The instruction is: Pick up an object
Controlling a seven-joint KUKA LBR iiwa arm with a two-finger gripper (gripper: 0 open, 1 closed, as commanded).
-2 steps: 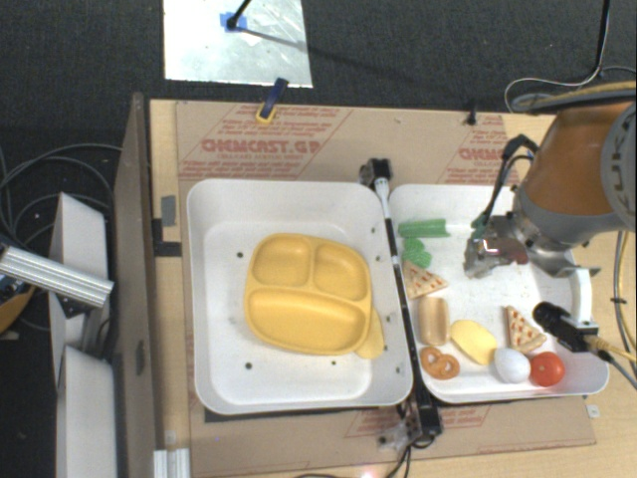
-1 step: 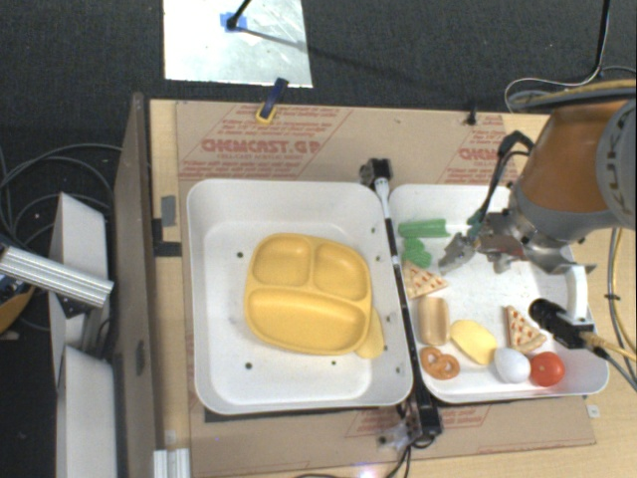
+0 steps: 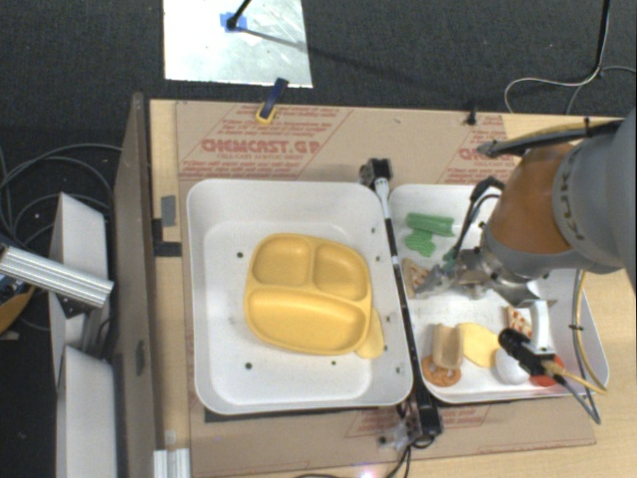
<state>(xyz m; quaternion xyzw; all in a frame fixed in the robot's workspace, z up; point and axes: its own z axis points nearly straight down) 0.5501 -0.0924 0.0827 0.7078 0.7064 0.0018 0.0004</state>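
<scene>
Down in the right bin point(image 3: 587, 361) the gripper point(image 3: 435, 279) hovers beside a green object point(image 3: 430, 234) (finger state: cannot tell).

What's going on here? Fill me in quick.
A grey KUKA arm reaches in from the right over the right bin, its pincer low among the small items there, near a green piece. Nothing is visibly lifted yet. The left bin holds a yellow divided tray.

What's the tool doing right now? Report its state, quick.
Tool: low in the right bin near the green pieces; open or shut cannot be told.
</scene>
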